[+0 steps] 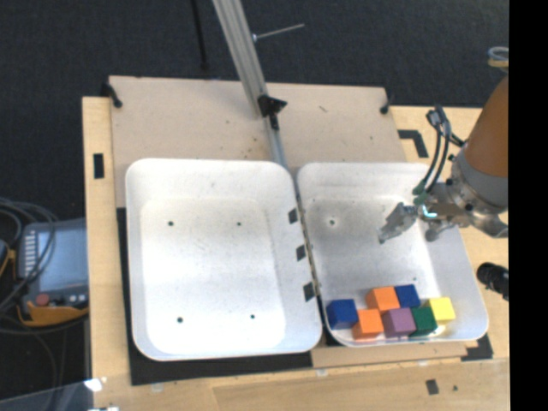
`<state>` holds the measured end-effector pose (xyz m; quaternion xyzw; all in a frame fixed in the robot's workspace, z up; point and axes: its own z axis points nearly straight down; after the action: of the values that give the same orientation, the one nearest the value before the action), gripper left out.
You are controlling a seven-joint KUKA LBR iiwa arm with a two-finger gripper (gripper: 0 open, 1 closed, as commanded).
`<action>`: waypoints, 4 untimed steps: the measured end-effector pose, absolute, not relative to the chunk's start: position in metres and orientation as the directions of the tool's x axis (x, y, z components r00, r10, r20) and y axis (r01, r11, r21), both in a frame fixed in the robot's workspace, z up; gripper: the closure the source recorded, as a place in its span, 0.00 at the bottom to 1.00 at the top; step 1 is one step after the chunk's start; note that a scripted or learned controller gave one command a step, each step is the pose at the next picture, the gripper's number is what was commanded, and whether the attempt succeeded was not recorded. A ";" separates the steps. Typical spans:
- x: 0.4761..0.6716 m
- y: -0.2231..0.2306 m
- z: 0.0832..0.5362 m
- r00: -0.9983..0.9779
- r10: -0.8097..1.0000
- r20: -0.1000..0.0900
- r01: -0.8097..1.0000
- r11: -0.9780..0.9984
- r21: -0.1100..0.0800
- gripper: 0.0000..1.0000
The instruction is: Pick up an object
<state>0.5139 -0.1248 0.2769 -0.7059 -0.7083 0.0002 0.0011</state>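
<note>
Several coloured blocks lie clustered at the front of the right bin (342,187): a blue block (342,312), two orange blocks (384,298) (369,322), a second blue block (407,294), a purple block (398,321), a green block (424,318) and a yellow block (442,308). My gripper (413,225) hangs over the right bin's right half, behind the cluster and apart from it. Its two fingers are spread, with nothing between them.
The left bin (214,255) sits beside the right one. A slanted metal rail (244,50) rises from behind the bins' divide. A box with cables (47,268) stands off the bench's left edge.
</note>
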 end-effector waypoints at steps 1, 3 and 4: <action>0.514 -0.125 0.279 0.000 1.000 0.000 1.000 0.000 0.002 0.00; 0.528 -0.122 0.174 0.003 1.000 -0.001 1.000 -0.003 -0.005 0.00; 0.528 -0.120 0.132 0.004 1.000 -0.001 1.000 -0.004 -0.005 0.00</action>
<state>0.5282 -0.1201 0.1316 -0.7085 -0.7057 0.0021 0.0011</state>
